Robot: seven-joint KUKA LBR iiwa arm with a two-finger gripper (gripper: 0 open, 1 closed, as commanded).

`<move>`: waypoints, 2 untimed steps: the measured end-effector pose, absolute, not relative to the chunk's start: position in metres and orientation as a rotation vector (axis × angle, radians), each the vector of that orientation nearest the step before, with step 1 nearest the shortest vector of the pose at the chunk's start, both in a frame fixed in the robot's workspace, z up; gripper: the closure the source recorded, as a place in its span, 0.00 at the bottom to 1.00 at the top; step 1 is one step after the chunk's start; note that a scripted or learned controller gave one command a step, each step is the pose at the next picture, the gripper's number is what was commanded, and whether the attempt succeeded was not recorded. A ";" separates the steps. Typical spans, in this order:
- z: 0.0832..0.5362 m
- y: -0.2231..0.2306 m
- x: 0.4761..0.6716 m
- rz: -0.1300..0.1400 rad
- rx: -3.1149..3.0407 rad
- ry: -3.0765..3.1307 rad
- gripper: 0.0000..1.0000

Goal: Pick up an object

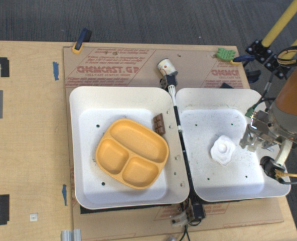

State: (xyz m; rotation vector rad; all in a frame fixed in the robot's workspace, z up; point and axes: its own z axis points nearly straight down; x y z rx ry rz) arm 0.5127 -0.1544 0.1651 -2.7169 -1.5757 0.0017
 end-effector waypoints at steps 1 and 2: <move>0.165 -0.154 0.513 0.002 -2.716 -1.576 0.00; 0.086 -0.159 0.493 -0.001 -2.611 -1.746 0.00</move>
